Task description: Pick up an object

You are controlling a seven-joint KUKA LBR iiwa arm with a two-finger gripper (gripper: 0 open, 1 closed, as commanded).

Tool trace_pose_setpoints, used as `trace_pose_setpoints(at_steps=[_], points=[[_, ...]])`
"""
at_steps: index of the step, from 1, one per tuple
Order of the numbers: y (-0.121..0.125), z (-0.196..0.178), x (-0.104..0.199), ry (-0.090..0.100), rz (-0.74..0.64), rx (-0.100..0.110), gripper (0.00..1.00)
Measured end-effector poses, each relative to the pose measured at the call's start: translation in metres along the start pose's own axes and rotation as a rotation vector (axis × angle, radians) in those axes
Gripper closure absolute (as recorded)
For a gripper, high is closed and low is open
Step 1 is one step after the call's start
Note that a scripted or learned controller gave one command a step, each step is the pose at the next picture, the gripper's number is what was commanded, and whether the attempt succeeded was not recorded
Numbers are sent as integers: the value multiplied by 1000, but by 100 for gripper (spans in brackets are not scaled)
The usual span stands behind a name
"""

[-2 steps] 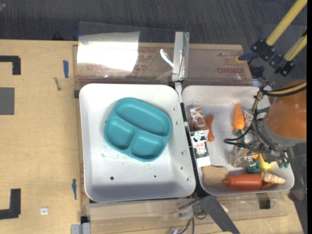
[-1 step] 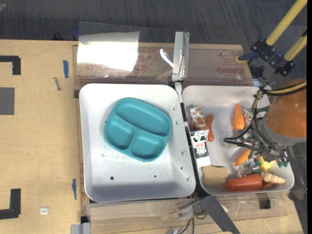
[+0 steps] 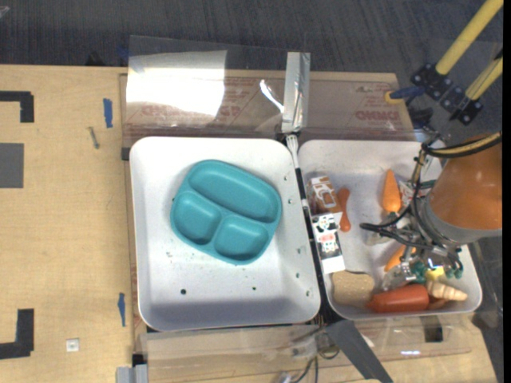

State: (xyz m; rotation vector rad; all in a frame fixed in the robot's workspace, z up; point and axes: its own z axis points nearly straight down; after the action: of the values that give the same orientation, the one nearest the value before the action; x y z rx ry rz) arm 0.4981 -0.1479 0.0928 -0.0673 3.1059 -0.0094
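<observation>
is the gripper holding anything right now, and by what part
Cannot be told. The gripper is low in the right bin among toy foods near the red sausage, its grasp hidden.

Smooth teal plastic tray (image 3: 226,211), glossy white bin (image 3: 152,238), matt wooden bench (image 3: 64,214), clear shiny plastic sheet (image 3: 176,94)

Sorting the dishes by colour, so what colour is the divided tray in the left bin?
Teal, plain with no pattern. The tray shows clearly in the camera view.
</observation>
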Motion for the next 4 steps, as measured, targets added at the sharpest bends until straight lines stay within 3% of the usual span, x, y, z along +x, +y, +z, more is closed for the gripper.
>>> trace_pose_setpoints(at_steps=[1, 2, 3, 4], points=[[-38, 5, -25, 20, 54, -4, 0], [-17, 1, 9, 1, 126, 1, 0], [-15, -9, 9, 5, 122, -2, 100], [-16, -12, 5, -9, 122, 1, 0]])
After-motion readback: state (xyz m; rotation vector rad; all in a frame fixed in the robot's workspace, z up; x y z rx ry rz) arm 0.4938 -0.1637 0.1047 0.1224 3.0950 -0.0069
